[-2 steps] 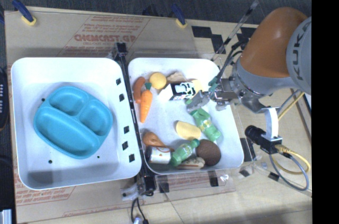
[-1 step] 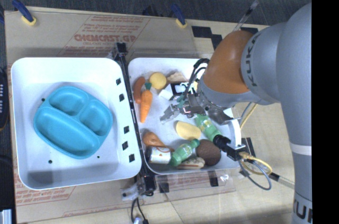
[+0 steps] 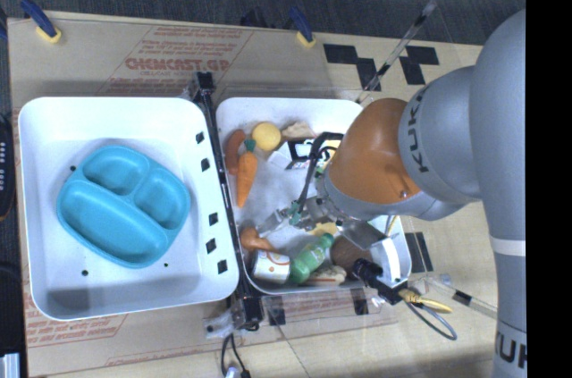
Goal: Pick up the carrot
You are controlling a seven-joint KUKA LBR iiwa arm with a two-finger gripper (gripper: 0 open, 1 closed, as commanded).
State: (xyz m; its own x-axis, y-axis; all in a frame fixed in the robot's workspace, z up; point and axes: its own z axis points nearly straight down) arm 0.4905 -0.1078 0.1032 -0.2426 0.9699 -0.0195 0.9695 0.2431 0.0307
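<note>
The carrot lies in the right bin by its left wall, just below a yellow lemon. The gripper hangs near it, to its lower right; its state cannot be told. A blue tray sits in the left bin.

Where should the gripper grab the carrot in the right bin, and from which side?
Judging by its pose, grip the carrot across its thick middle, from straight above. It lies flat and lengthwise beside the right bin's left wall, so the fingers should close across its width, clear of the lemon.
</note>
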